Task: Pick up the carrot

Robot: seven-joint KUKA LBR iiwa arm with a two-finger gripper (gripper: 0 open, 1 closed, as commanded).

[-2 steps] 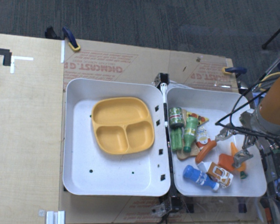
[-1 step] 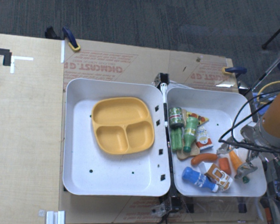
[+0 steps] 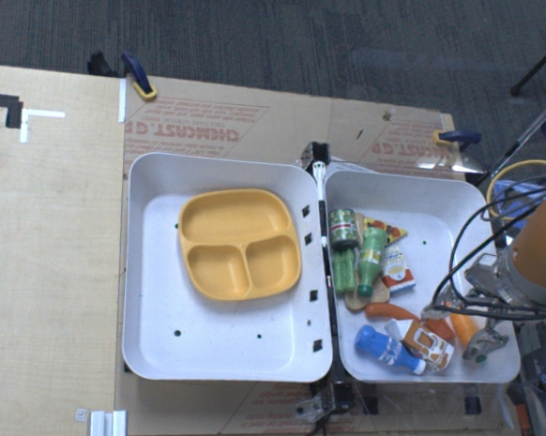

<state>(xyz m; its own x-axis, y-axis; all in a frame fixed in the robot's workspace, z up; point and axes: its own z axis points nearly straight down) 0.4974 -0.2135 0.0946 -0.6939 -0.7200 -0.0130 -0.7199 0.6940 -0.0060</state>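
Observation:
A bright orange piece, which I take to be the carrot (image 3: 463, 327), lies near the front right corner of the right bin (image 3: 443, 209). It is partly hidden under cables and the gripper's body. The gripper (image 3: 482, 344) hangs low over that corner, right beside the orange piece and touching or nearly touching it. I cannot make out anything held in it. A longer orange-red piece (image 3: 390, 312) lies further left in the same bin, apart from the gripper.
The right bin also holds a green can (image 3: 344, 227), a green bottle (image 3: 371, 258), a blue bottle (image 3: 388, 349), a white and red packet (image 3: 398, 269) and an orange and white carton (image 3: 430, 344). A yellow divided plate (image 3: 240, 243) sits in the left bin (image 3: 146, 278).

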